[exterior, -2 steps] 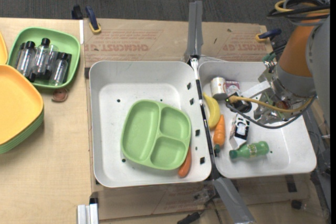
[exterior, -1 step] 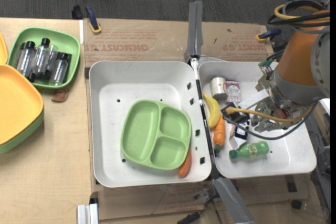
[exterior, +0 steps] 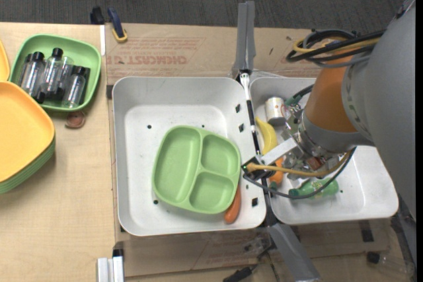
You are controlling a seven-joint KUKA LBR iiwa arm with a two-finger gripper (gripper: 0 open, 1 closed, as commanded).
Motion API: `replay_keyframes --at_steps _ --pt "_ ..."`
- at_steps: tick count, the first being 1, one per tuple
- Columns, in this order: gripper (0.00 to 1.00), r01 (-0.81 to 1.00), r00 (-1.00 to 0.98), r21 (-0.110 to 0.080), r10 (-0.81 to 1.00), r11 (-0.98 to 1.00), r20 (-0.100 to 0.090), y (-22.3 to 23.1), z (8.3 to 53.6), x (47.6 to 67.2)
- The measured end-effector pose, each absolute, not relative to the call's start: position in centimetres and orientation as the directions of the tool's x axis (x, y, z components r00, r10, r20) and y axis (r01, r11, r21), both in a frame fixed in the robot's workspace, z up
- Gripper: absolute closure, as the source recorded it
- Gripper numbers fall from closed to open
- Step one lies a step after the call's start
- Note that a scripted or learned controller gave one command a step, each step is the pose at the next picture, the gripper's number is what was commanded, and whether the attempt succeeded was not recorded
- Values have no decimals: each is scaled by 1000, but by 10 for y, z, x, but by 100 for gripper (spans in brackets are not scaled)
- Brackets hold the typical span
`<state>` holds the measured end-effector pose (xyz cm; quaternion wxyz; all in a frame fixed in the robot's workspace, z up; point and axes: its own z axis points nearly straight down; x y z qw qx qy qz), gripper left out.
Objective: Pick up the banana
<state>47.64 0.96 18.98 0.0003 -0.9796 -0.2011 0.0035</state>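
Camera view looks down at a slant on a desk (exterior: pixel 59 228) bearing two shallow white bins side by side. Left bin (exterior: pixel 132 102) holds a green divided plate (exterior: pixel 196 170), tilted a little, with an orange carrot-like piece (exterior: pixel 232 209) lying just beside its lower right corner. Right bin (exterior: pixel 370 201) is largely covered by the grey arm (exterior: pixel 390 76) with its orange band (exterior: pixel 330 102), which reaches in from the right. Banana (exterior: pixel 267 134) lies in the right bin, close against the wall shared with the left bin, with a small silver can (exterior: pixel 275 107) just above it. Tool (exterior: pixel 301 155) sits low in the right bin, just to the right of the banana; whether it is apart or together I cannot tell, since the wrist and cables hide it. A green object (exterior: pixel 317 189) lies near the bin's front, below the wrist. At far left, a green tray of dark-capped bottles (exterior: pixel 56 72) sits beside stacked yellow plates (exterior: pixel 23 142).
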Motion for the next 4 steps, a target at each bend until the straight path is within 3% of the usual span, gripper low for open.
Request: replay_keyframes --at_steps 1,2,3,4 --pt "100 515 857 -4 515 -857 -5 -93 175 476" --pt "100 309 951 0 309 -951 -4 -67 246 478" --pt "100 365 931 0 365 -931 -6 -63 279 498" --pt "100 418 908 -3 418 -908 -6 -39 190 477"
